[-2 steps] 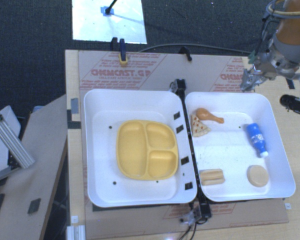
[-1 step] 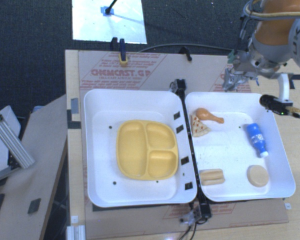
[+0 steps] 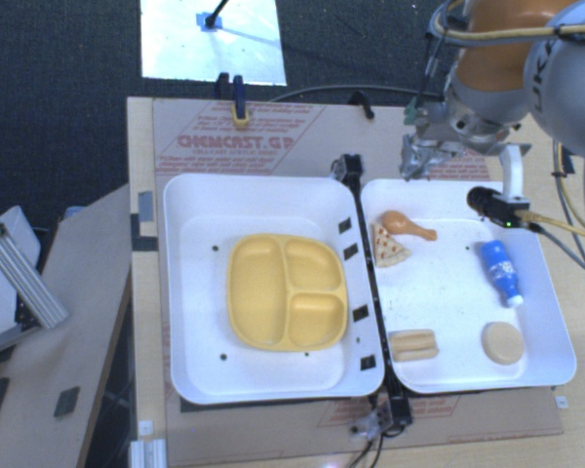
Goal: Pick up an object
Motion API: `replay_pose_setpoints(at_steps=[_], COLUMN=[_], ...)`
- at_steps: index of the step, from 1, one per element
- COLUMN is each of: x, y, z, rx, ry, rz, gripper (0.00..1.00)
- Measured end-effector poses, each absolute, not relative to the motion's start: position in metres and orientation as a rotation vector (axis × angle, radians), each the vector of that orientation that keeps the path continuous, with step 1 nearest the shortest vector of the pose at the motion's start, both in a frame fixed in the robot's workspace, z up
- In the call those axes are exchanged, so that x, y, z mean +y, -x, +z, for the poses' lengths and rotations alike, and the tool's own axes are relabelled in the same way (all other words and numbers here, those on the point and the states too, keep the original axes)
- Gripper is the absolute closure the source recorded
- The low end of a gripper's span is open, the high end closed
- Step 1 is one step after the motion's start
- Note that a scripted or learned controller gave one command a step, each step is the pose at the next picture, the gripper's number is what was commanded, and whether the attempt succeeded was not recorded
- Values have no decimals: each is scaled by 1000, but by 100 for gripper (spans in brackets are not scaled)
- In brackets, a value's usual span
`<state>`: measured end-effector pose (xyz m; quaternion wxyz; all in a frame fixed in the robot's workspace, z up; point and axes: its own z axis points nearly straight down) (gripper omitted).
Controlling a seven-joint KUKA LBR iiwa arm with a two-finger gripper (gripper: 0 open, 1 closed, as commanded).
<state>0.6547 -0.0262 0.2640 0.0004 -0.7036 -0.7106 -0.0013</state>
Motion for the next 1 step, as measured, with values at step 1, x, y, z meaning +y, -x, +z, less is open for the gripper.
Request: replay_pose_setpoints(at_steps=[1], x=[22], y=[-644], z=[261], rx=[-2231], ry=[2210], rz=[-3], gripper=[100])
